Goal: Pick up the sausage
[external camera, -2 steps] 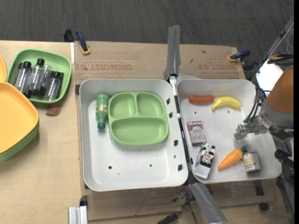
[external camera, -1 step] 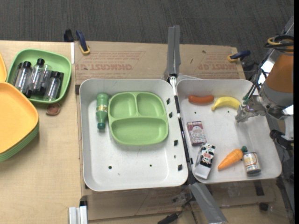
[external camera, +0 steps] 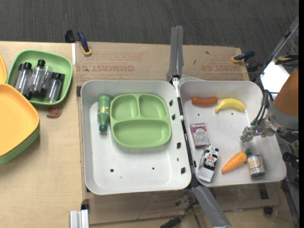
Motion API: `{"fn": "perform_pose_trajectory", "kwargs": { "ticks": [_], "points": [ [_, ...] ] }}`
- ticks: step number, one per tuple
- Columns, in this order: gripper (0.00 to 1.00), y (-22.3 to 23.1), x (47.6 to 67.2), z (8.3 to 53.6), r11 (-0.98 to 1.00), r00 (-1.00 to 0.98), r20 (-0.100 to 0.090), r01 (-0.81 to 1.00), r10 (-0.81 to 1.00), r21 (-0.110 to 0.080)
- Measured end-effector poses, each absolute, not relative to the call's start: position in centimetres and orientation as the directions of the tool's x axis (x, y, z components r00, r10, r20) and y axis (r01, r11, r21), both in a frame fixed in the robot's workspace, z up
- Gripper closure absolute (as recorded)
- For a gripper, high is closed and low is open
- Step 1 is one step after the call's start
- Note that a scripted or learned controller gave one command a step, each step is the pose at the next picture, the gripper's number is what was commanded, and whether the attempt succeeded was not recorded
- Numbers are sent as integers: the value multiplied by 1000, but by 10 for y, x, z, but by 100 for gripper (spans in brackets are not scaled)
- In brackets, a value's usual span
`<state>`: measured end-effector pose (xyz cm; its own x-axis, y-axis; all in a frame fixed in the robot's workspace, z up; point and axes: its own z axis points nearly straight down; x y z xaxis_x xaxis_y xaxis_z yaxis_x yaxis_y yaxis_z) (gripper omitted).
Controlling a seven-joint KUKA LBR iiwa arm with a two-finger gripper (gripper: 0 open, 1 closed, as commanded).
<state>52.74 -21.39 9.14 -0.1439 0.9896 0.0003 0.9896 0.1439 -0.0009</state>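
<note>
The sausage (external camera: 204, 100) is a short reddish-orange link lying flat near the back of the right bin (external camera: 223, 180), just left of a yellow banana (external camera: 230, 105). My gripper (external camera: 249, 134) hangs low over the right side of that bin, well to the front right of the sausage and apart from it. Its grey tip sits just above the carrot (external camera: 234, 162). Nothing shows between its fingers.
The right bin also holds a pink card box (external camera: 200, 135), a black-and-white carton (external camera: 209, 163) and a small can (external camera: 255, 166). In the left bin (external camera: 95, 170) lie a green divided plate (external camera: 140, 119) and a green bottle (external camera: 103, 112). Orange plates (external camera: 16, 127) and a green tray of bottles (external camera: 40, 77) stand at far left.
</note>
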Motion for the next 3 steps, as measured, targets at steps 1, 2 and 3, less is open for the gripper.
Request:
{"fn": "perform_pose_trajectory", "kwargs": {
  "ticks": [1, 2, 3],
  "points": [
    [100, -222, 650, 104, -74, 74, -2, 997, 997, 1],
    [100, -192, 606, 113, -120, 120, -1, 993, 993, -1],
    [100, -208, 552, 91, -374, 374, -1, 927, 927, -4]
  ]
}}
